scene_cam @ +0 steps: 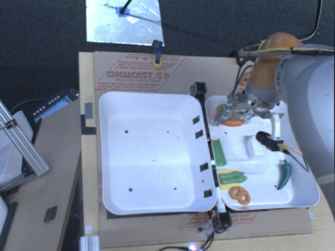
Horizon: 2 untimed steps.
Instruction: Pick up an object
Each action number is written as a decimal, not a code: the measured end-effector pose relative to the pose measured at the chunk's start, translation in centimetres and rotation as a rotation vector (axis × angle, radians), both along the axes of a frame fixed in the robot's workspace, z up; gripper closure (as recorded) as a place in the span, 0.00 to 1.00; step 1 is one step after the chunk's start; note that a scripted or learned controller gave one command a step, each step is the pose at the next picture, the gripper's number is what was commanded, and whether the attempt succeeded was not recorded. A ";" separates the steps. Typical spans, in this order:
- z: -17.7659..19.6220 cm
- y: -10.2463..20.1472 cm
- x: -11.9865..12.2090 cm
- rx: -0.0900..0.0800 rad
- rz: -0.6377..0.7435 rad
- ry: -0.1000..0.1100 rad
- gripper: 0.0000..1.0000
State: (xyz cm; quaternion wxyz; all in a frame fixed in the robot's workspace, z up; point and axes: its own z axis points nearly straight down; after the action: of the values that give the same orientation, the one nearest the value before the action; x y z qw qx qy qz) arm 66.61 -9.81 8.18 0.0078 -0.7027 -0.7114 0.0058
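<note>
My gripper (231, 114) is low over the far left corner of the right bin (303, 192). Right beneath it lies a flat orange object (231, 123), partly hidden by the gripper. Whether the gripper touches it I cannot tell. Elsewhere in that bin are a green block (218, 151) along the left wall, a green pod with a yellow strip (231, 177), a brown pretzel (239, 194) at the front, a dark green chili pepper (284, 174) on the right, and a small white piece (250, 149) in the middle.
The left bin (112, 114) lies beside the right one, joined by a black-clipped divider (207, 145). Both rest on a cardboard sheet (136, 72). The grey arm (306, 88) covers the right bin's far right corner.
</note>
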 end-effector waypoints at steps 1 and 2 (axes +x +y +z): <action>1.0 -0.3 -0.2 0.000 -0.003 0.004 1.00; 6.4 1.5 -1.7 -0.003 -0.006 -0.027 1.00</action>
State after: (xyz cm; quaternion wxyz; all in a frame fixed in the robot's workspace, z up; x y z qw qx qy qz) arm 64.95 -8.28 14.55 -0.0026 -0.7050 -0.7092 -0.0027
